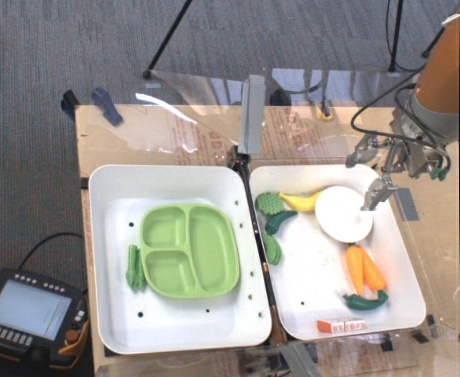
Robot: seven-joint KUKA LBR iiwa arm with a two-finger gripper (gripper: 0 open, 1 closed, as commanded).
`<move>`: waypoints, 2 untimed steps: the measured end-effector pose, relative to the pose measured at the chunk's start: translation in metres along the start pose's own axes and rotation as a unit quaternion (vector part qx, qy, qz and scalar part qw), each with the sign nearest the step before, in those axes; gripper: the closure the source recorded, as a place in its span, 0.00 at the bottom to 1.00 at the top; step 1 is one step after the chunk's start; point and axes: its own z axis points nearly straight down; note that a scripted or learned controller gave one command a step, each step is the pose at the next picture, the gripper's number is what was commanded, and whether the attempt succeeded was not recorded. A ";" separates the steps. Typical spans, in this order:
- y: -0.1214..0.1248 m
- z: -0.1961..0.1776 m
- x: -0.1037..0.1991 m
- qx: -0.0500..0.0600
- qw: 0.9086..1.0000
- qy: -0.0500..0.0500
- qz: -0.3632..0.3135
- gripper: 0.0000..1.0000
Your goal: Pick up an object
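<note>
My gripper [390,198] hangs over the right bin's [414,289] far right corner, just past the right edge of a white round plate [342,214]. Its two fingers stand apart with nothing between them, so it is open. Beside the plate lie a yellow banana [301,201], a green broccoli piece [269,203] and a dark green cucumber [279,221]. Two orange carrots [364,268] and a dark green pepper [365,300] lie nearer the front.
The left bin [108,210] holds a green divided plate [189,250] and green bean pods [135,267]. A red and white packet [341,326] lies at the right bin's front wall. Another green piece [271,248] rests by the divider. A clear panel [198,124] stands behind the bins.
</note>
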 end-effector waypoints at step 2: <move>0.009 0.177 0.062 -0.001 0.999 0.001 -0.053 0.00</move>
